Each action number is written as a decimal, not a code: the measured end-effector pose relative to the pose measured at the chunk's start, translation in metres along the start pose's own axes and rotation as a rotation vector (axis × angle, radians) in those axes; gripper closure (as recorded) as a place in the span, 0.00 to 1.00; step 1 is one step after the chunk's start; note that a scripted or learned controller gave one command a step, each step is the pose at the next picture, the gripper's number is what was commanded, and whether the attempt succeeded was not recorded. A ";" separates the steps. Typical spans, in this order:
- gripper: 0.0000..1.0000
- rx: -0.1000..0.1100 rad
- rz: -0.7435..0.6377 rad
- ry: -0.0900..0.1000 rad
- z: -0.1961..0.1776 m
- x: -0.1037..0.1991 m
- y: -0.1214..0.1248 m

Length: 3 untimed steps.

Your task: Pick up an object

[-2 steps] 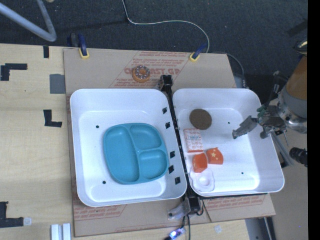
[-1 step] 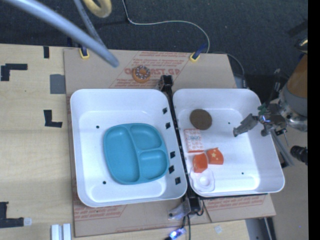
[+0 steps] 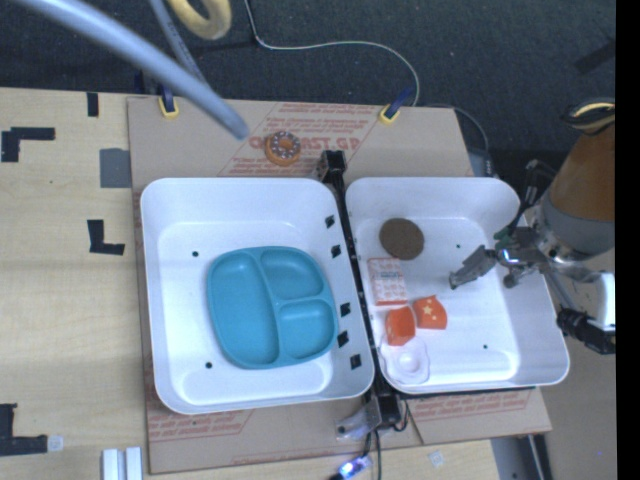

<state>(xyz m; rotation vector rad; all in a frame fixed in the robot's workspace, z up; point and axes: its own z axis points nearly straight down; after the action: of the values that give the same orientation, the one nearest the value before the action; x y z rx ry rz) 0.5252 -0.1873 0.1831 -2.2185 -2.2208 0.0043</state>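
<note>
The right bin (image 3: 500,203) holds a brown round disc (image 3: 401,237), a pale pink-printed packet (image 3: 387,280), an orange block (image 3: 430,312), a red-orange piece (image 3: 399,325) and a white round item (image 3: 409,362). My gripper (image 3: 474,268) hangs over the right part of this bin, pointing left, some way right of the packet and above the orange block. No object sits between its fingers. The arm's grey body with its orange band (image 3: 590,183) comes in from the right edge.
The left bin (image 3: 175,208) holds a blue divided tray (image 3: 272,304). A small doughnut-like ring (image 3: 282,148) lies on the cardboard behind the bins. A grey pole (image 3: 130,43) and a white cable (image 3: 330,48) cross the back.
</note>
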 end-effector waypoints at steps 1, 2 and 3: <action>0.00 0.003 0.001 0.001 0.048 -0.004 -0.008; 0.00 -0.005 0.001 0.002 0.095 -0.004 -0.006; 1.00 -0.009 -0.001 -0.002 0.085 -0.004 -0.006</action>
<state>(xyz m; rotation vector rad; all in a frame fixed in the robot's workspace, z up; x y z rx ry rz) 0.5193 -0.1918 0.0981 -2.2222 -2.2278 -0.0041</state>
